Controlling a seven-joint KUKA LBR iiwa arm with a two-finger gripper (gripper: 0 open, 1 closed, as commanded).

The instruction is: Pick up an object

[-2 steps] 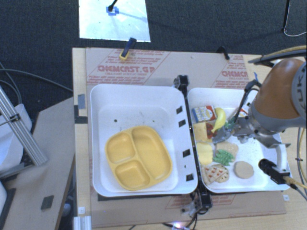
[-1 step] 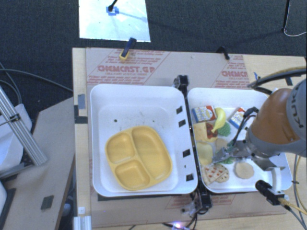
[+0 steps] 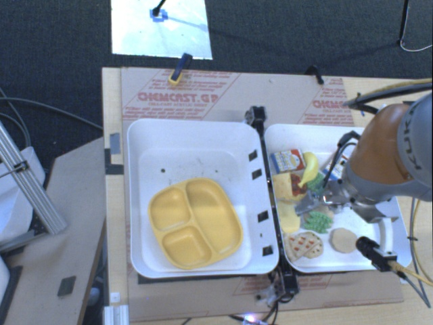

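Note:
The right bin (image 3: 338, 135) holds several toy food items: a blue and red carton (image 3: 286, 160), a yellow banana (image 3: 310, 168), a yellow cheese-like piece (image 3: 283, 187), a green leafy piece (image 3: 318, 220), a grilled-looking brown piece (image 3: 304, 244) and a tan round piece (image 3: 344, 240). My gripper (image 3: 312, 200) hangs low over the middle of this bin, between the cheese piece and the green piece. Its metal tips point left and down. The arm's grey and orange body (image 3: 385, 158) covers the bin's right part.
The left bin (image 3: 155, 141) carries a yellow three-compartment tray (image 3: 195, 222). A black divider with clips (image 3: 262, 175) runs between the bins. Cardboard (image 3: 203, 93) lies behind the bins, and a white sheet (image 3: 161, 19) lies on the dark floor beyond.

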